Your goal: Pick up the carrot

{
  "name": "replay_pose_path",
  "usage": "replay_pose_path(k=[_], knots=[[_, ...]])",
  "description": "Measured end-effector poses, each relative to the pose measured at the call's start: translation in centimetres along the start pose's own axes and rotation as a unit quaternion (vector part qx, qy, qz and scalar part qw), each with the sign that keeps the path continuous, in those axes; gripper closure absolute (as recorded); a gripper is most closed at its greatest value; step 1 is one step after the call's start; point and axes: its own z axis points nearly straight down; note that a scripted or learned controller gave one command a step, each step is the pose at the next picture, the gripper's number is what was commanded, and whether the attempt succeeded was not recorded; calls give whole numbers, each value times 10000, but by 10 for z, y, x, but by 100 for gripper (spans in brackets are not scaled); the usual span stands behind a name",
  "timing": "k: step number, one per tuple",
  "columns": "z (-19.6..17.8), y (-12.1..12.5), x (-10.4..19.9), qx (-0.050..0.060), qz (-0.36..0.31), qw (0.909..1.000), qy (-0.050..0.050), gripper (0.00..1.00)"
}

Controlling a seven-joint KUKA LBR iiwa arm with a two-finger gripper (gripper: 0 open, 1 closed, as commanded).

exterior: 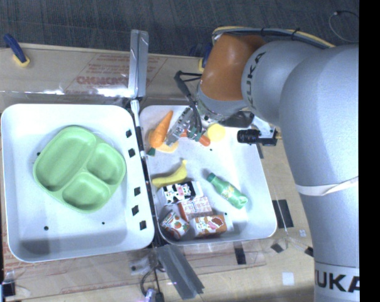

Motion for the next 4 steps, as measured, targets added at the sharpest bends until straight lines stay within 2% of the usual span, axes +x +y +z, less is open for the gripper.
replay_pose_path(k=[1, 2, 3, 4], knots=[[-47, -18, 13, -8, -1518, 9884, 8, 100], [-47, -18, 13, -8, -1516, 9884, 8, 0], [13, -6, -6, -49, -851, 9964, -27, 0], [4, -6, -7, -42, -865, 9962, -46, 100]])
